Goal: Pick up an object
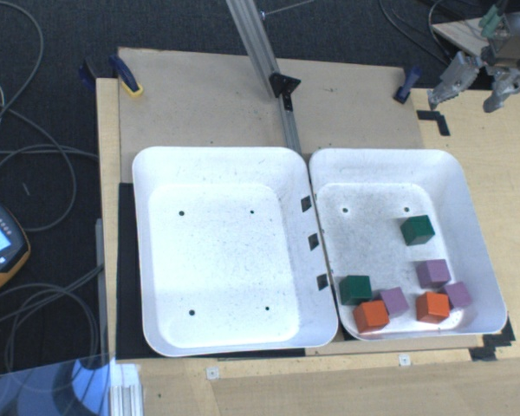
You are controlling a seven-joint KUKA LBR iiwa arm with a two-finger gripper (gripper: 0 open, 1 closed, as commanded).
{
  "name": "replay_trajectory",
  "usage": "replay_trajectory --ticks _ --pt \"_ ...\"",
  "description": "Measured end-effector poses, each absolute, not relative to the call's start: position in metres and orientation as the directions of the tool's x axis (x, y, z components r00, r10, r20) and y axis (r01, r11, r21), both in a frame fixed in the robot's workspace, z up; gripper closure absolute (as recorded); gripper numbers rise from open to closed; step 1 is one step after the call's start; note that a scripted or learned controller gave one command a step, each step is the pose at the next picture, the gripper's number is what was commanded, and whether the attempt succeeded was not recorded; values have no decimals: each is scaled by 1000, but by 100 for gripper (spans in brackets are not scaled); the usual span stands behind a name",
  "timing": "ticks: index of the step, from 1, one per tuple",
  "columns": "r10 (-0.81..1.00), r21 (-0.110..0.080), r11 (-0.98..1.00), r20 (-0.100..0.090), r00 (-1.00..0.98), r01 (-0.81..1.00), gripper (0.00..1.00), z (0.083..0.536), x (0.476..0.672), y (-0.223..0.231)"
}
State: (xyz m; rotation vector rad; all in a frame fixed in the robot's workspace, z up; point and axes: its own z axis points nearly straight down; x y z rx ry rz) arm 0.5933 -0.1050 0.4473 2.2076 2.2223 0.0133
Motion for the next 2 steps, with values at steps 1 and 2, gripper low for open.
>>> replay_trajectory --ticks 1,2 --pt "1000 9 6 0 -6 1000 0 496 605 -59" --pt "1000 10 4 -1 -4 1000 0 553 666 -47"
